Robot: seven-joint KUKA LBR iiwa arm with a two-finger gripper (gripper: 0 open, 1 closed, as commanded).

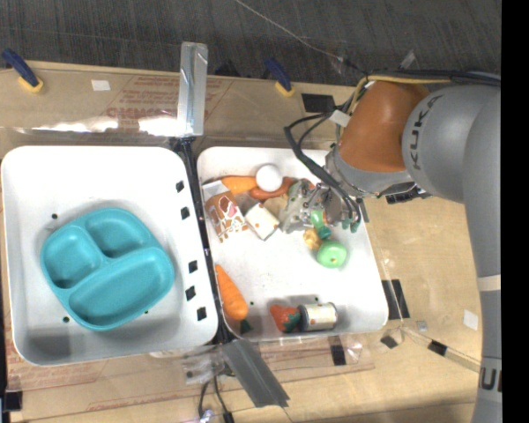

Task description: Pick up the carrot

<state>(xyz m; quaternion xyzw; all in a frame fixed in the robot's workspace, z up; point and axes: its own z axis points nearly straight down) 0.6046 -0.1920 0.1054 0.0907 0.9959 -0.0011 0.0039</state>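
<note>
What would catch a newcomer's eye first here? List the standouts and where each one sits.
The teal divided plate stands out, lying alone in the left bin. Next is the grey arm's orange band, above the right bin, with the gripper low among small items. A carrot lies against that bin's left wall, and a green apple sits near the gripper.

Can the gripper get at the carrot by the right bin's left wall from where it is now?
Probably yes. The carrot lies uncovered against the left wall of the right bin, with bare floor between it and the gripper. The wall beside it may crowd one finger.
</note>
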